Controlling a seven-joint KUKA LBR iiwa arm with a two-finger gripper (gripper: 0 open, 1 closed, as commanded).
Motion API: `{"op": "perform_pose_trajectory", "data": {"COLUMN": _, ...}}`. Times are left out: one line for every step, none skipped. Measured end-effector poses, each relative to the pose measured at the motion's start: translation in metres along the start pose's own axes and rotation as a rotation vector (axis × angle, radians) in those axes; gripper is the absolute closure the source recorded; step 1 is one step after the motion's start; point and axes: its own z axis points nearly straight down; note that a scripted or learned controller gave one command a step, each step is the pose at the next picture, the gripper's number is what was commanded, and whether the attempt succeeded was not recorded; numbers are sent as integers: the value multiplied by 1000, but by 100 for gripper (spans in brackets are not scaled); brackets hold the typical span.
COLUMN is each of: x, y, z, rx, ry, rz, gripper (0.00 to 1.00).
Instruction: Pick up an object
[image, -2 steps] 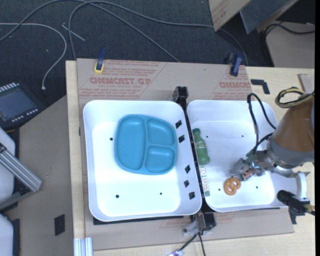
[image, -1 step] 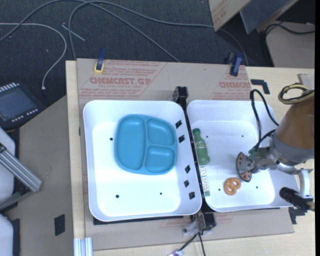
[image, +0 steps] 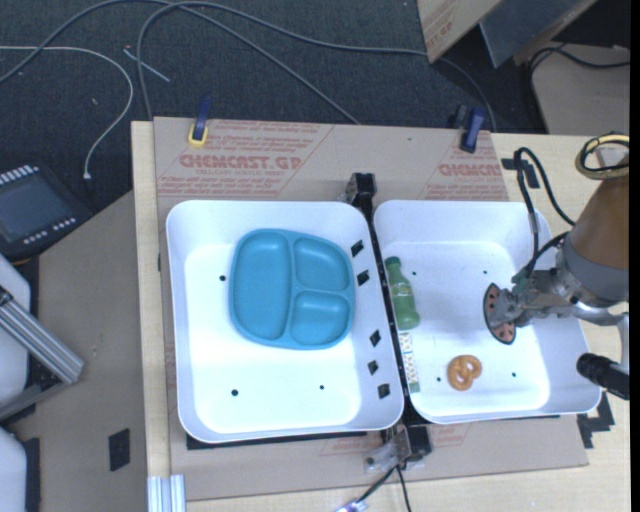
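In the right bin (image: 470, 225), a green bottle (image: 402, 295) lies along the left wall. A small orange pretzel-shaped item (image: 463, 372) rests near the front. My gripper (image: 498, 314) is low over the right half of this bin. It is up and to the right of the pretzel and well right of the bottle. From this angle it appears as a dark oval at the end of the grey wrist, and I see nothing held in it.
The left bin (image: 200, 330) holds a blue divided plate (image: 292, 288). A black divider with clips (image: 375, 300) runs between the bins. The arm's orange band (image: 612, 235) and cables (image: 535, 210) hang over the right bin's right wall.
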Motion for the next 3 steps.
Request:
{"op": "perform_pose_trajectory", "data": {"x": 9, "y": -3, "z": -50, "rx": 2, "ry": 1, "rz": 0, "gripper": 100}}
{"op": "perform_pose_trajectory", "data": {"x": 11, "y": 0, "z": -93, "rx": 0, "ry": 0, "rz": 0, "gripper": 100}}
{"op": "perform_pose_trajectory", "data": {"x": 11, "y": 1, "z": -126, "rx": 2, "ry": 0, "rz": 0, "gripper": 100}}
